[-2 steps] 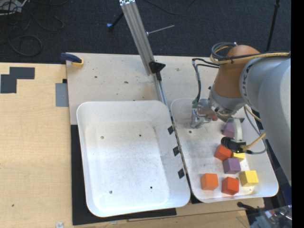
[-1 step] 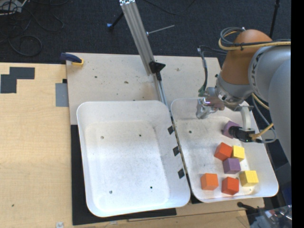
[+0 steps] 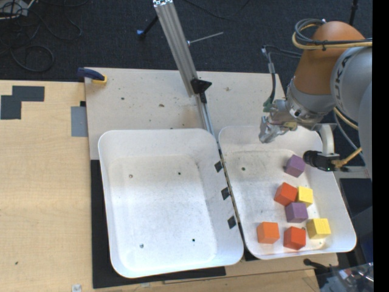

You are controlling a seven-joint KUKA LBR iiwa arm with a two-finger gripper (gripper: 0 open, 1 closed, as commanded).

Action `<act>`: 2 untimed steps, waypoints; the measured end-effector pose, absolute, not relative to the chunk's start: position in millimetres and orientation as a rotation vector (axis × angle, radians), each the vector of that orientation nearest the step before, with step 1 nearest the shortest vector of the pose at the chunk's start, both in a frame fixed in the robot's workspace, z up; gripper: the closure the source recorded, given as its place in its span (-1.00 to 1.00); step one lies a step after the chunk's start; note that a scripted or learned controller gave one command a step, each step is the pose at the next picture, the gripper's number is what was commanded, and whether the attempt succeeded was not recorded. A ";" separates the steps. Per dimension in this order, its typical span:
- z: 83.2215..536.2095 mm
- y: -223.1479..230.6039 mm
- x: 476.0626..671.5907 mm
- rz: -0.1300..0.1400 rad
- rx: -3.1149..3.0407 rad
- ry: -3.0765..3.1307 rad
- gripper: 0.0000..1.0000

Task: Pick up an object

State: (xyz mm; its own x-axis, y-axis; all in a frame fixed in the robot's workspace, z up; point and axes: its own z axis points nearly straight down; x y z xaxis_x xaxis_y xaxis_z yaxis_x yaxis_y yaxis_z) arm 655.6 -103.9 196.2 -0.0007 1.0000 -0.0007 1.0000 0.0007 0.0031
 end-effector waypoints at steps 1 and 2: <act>238.8 -107.0 656.5 0.003 2.220 2.219 1.00; 237.0 -59.8 626.8 -0.003 2.222 2.228 1.00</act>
